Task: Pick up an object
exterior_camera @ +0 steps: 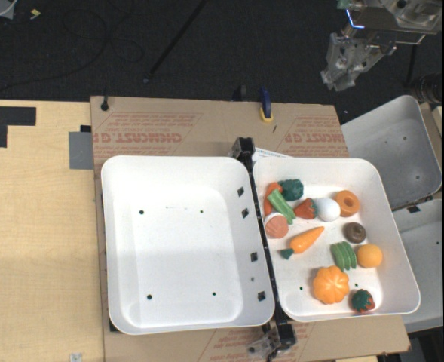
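Toy foods (328, 210) are what I'm after, and all of them lie in the right bin (402, 292), bunched from its far-left corner down to its near-right corner. Under both bins I see a cardboard sheet (176, 130) on the bench. The left bin (176, 262) sits touching the right one along a black clipped seam.

The gripper (344, 70) hangs far back and to the right, above the dark floor, well apart from both bins. From this camera I cannot tell whether it is spread or pressed together, and I see nothing in it.

In the right bin, the pumpkin (331, 285) is near the front, with a red and green berry (362, 301) just right of it. The carrot (307, 240) lies tilted in the middle. An orange ring (347, 202) is far right, a white egg just left of it. An orange ball (369, 256) touches a green pod (344, 256). A pink disc (277, 227) lies at the left wall.
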Robot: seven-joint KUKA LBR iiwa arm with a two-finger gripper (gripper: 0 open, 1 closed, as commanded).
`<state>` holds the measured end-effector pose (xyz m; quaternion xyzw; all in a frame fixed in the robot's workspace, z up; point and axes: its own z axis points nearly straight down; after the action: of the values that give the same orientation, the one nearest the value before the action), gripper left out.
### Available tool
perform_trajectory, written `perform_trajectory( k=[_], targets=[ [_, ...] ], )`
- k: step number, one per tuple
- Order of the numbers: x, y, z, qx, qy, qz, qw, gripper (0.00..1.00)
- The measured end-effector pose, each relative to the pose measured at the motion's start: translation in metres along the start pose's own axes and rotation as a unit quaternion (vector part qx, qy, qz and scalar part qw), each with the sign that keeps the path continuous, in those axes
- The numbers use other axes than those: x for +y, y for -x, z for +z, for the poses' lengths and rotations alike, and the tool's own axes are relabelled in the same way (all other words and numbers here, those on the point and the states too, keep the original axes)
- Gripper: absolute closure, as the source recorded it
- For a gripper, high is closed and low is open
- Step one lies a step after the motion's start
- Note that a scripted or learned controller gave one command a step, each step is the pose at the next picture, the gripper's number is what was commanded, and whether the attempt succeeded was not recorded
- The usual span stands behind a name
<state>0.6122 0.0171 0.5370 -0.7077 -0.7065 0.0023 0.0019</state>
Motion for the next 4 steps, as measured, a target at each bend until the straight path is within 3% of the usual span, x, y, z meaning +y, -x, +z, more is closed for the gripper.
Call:
perform_trajectory(
  k=[1, 2, 3, 4],
  targets=[
    [-0.015, -0.068, 0.284, 0.0, -0.006, -0.002, 1.0, 1.0],
    [0.035, -0.099, 0.282, 0.0, 0.003, -0.002, 1.0, 1.0],
    [0.004, -0.207, 0.226, 0.002, 0.004, -0.006, 1.0, 1.0],
    [0.031, -0.228, 0.017, 0.002, 0.01, -0.003, 0.9999, 1.0]
  ],
)
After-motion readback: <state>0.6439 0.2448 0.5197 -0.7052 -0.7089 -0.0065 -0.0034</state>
